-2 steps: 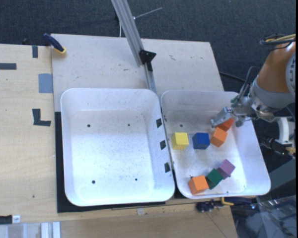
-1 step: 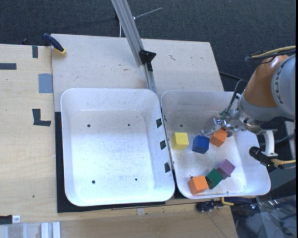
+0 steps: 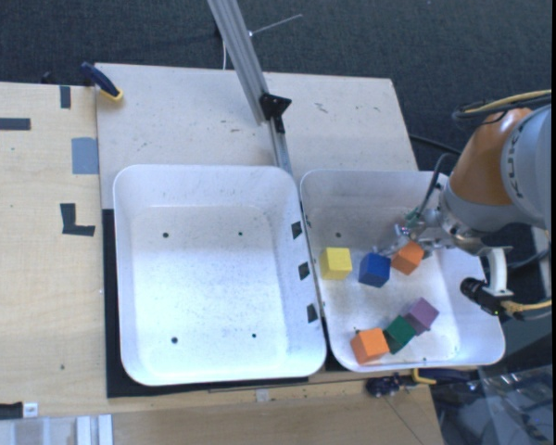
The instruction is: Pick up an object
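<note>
Several small cubes lie in the right bin [image 3: 352,188]. A yellow cube [image 3: 335,263] sits near its left wall, with a blue cube [image 3: 374,270] just to the right of it. A small orange cube [image 3: 408,260] lies directly under the tip of my gripper [image 3: 409,240], which reaches down from the right; the gripper's body hides whether it touches the cube. Toward the bin's front, a purple cube [image 3: 423,314], a green cube [image 3: 401,331] and a larger orange cube [image 3: 371,344] cluster together.
The left bin [image 3: 130,193] stands beside the right one, sharing a raised middle wall. A slanted metal rail [image 3: 246,54] runs from the top of the view down to the bins' back edge. Cables [image 3: 500,299] hang at the right bin's right side.
</note>
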{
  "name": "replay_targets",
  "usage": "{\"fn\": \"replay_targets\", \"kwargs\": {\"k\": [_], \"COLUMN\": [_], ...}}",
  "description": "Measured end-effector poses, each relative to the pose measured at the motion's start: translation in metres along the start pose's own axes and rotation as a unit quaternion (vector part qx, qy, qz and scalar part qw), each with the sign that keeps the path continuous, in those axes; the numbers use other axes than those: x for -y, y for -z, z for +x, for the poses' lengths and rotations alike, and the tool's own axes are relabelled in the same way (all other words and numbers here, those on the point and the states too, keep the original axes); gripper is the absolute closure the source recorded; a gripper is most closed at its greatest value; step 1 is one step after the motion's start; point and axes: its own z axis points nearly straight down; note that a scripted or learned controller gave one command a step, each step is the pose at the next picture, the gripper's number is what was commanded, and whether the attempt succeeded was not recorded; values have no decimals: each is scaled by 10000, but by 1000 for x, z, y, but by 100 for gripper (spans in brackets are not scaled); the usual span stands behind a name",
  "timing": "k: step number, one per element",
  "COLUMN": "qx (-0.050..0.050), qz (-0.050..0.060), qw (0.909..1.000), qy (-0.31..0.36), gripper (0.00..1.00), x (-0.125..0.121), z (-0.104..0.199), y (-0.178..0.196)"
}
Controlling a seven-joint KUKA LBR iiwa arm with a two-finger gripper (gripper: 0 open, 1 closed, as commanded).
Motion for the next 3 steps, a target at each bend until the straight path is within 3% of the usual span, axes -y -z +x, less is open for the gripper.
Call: {"fn": "replay_targets", "kwargs": {"k": [1,3], "qx": [-2,2], "qz": [-1,-32], "qw": [10000,10000], "qy": [6,-2], "gripper": [100,100], "x": [0,14], "z": [1,3], "y": [10,106]}}
